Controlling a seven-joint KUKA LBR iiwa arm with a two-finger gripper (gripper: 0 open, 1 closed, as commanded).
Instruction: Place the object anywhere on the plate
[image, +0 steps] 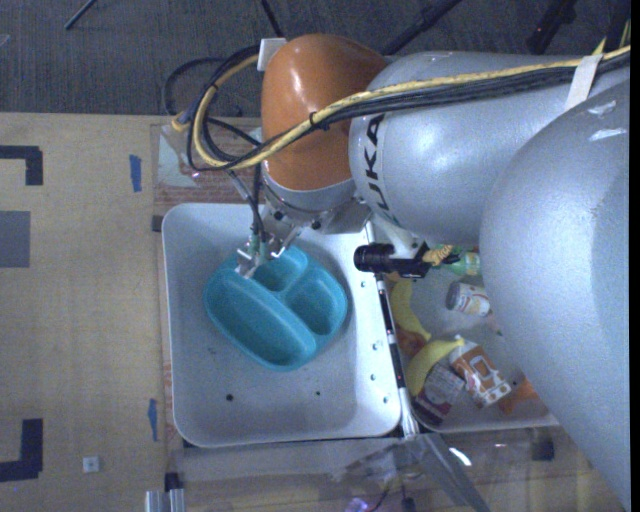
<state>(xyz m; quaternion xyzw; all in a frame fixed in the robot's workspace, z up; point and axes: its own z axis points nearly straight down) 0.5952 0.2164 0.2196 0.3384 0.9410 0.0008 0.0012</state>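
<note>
A blue divided plate (275, 308) with three compartments lies in the left white bin (200, 380). My gripper (252, 256) hangs over the plate's upper left rim, fingers pointing down, with a small greenish thing at the tips. How the tips stand is too small and blurred to read. The grey arm with its orange band (305, 105) covers the top of the bin.
The right bin (480, 420) holds yellow banana-like pieces (405, 310), a green bottle (462, 262), a small can (468, 298) and a printed packet (470, 380). A black cylinder (385, 259) juts from the arm over the divider between the bins. Cables loop at upper left.
</note>
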